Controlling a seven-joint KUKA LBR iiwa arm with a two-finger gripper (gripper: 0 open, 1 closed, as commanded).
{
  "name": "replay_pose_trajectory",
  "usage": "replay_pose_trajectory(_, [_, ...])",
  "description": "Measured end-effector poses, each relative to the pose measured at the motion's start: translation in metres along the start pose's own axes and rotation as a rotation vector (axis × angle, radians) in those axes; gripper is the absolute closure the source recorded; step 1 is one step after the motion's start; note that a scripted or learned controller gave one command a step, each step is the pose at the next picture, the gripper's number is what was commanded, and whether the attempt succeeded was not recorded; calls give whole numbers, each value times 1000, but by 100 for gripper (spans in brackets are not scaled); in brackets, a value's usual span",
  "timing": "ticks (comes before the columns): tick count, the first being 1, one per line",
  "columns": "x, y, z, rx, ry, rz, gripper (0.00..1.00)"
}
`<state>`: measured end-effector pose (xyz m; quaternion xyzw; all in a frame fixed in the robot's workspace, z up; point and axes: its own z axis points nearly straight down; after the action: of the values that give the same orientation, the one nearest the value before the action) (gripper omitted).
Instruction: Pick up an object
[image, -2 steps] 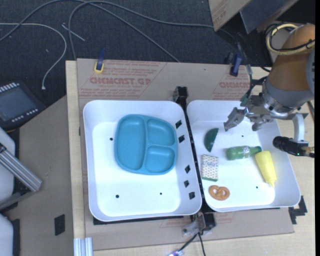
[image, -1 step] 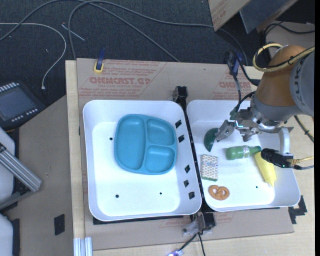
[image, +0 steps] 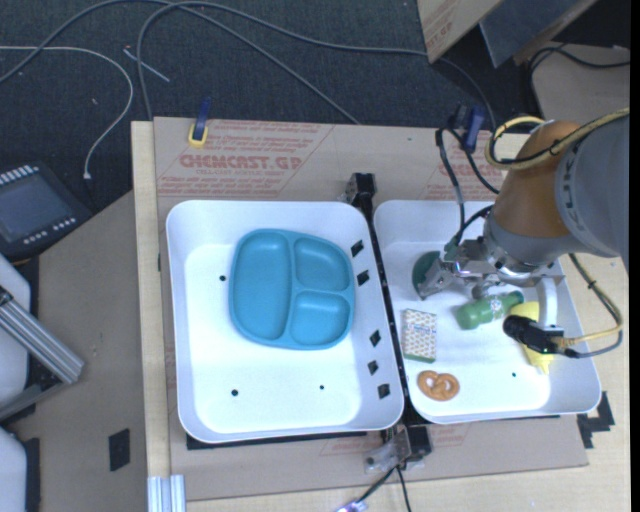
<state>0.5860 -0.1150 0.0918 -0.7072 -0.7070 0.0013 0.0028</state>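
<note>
Pretzel (image: 438, 384) in right white bin (image: 570, 400)

A blue divided plate (image: 292, 289) lies in the left bin (image: 200, 400); cables (image: 100, 60) trail behind the bench.

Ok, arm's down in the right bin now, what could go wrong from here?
1. The gripper sits low among crowded items: the dark green piece, green bottle and banana lie close together, so it may knock one aside or catch two.
2. The arm hides part of that cluster, so a grasp is hard to confirm.
3. The pretzel and packet lie flat, likely hard to pinch.
</note>
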Motion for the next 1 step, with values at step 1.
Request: replay_pose_trajectory(1, [0, 1, -14, -6, 0, 0, 100])
